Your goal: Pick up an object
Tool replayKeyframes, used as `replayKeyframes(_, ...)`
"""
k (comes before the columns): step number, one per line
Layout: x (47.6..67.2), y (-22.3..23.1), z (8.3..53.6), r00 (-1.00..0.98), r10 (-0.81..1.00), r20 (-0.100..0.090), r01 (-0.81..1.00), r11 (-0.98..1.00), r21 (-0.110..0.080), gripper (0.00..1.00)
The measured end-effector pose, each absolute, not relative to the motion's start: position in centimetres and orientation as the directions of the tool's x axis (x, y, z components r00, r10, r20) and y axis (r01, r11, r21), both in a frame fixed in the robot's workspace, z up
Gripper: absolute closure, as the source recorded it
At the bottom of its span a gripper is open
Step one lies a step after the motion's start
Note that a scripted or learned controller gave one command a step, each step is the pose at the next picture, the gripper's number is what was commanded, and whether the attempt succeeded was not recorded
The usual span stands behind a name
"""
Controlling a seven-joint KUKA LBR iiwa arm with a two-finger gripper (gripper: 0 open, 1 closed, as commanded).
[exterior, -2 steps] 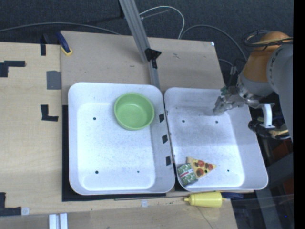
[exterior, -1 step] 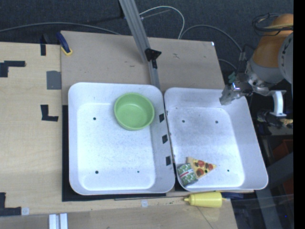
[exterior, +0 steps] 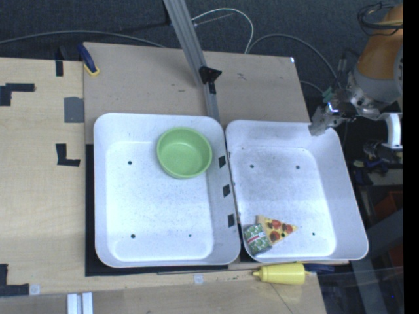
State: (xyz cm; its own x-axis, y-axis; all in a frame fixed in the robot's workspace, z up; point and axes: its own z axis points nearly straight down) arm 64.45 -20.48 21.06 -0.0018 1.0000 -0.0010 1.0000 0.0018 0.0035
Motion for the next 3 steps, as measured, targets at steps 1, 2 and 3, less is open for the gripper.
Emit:
replayKeyframes(1,63.5,-14.6,22.2,-0.006,1.000,0.002,1.000,0.006,0.001,1.00)
replayKeyframes(2,63.2,-9.2,23.3,-0.007,1.000,0.002,1.000,0.007,0.000,1.00)
replayKeyframes(3,61.6,-3.8,23.7,-0.007,1.000,0.002,1.000,0.007,-0.003,1.00)
